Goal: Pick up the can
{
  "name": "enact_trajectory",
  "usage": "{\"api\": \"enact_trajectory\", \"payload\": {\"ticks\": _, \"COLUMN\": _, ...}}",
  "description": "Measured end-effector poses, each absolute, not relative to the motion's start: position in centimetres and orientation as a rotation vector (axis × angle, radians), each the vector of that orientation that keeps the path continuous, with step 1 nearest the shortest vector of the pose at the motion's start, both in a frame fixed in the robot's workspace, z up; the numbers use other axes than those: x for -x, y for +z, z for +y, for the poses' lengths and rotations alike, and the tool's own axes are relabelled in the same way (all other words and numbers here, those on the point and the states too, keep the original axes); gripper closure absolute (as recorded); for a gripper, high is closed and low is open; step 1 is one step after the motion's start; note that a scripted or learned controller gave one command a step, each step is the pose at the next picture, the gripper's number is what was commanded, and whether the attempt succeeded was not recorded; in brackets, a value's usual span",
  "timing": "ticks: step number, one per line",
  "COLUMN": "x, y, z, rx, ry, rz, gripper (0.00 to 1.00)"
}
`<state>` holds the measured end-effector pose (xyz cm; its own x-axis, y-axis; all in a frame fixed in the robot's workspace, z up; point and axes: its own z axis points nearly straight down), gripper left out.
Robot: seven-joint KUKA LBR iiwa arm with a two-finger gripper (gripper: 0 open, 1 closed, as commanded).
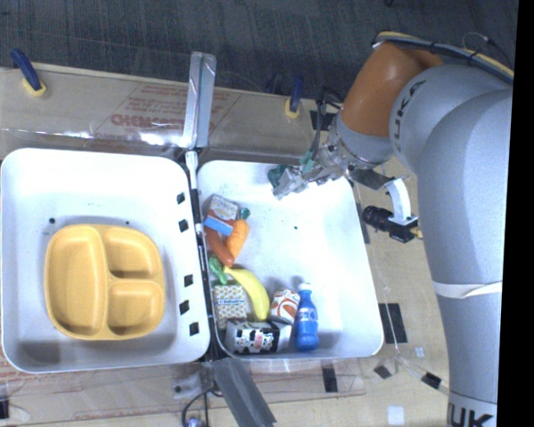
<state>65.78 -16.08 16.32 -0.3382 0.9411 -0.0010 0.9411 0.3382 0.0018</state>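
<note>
Hand (287,181) hanging over the far rim of the right bin (354,257), well apart from the can (284,305); whether wide or narrow, impossible to tell. Two shallow white bins on the counter (103,101), side by side. Left bin (16,240): one yellow plastic tray (105,281), rounded, three compartments. Right bin, relative to the can: one blue bottle (307,318) just beside it, one curved yellow banana (252,290) on its other side, one dark carton (253,338) nearer the front rim, one orange carrot (232,240) farther back
</note>
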Motion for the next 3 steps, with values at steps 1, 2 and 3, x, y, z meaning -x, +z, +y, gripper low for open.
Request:
{"api": "enact_trajectory", "payload": {"ticks": 1, "x": -59.0, "y": 16.9, "z": -16.3, "rx": -1.760, "ry": -0.001, "rz": 2.604, "gripper": 1.00}}
{"api": "enact_trajectory", "payload": {"ticks": 2, "x": -59.0, "y": 16.8, "z": -16.4, "rx": -1.761, "ry": -0.001, "rz": 2.603, "gripper": 0.00}}
{"api": "enact_trajectory", "payload": {"ticks": 3, "x": -61.5, "y": 11.5, "z": -18.7, "rx": -1.749, "ry": -0.002, "rz": 2.609, "gripper": 0.00}}
